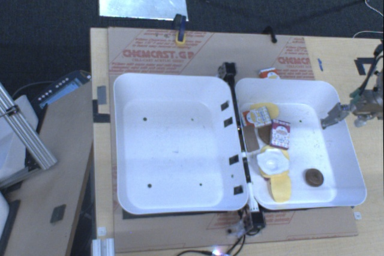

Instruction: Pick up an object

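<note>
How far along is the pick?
Nothing is picked up. The gripper is at the right bin's right rim, nothing visible between its fingers. The red box, brown disc and yellow pieces all lie in that bin. Reaching, gripping and lifting remain.

grey metal gripper [333, 116], thin cables.

White bins [174, 84]; red patterned box [280, 133]; brown round disc [314, 177]; yellow pieces [280, 187]; tan surface [72, 147], red lettering.
</note>
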You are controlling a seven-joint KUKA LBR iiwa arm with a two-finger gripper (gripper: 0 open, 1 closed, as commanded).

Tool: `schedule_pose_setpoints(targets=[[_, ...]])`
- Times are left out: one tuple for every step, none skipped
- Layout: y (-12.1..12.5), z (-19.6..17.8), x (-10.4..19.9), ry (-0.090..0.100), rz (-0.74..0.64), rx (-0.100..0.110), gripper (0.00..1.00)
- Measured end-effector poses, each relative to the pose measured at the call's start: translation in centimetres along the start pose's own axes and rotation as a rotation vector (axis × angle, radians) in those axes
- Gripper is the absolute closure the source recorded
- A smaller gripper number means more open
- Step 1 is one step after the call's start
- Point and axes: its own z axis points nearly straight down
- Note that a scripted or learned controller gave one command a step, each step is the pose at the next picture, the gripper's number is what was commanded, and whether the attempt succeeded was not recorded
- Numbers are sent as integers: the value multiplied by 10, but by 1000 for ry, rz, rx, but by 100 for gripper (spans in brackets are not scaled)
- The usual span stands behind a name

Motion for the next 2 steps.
schedule_pose_setpoints(targets=[[26,119,7,4,-3,9,0],[104,163,42,-3,-7,-14,0]])
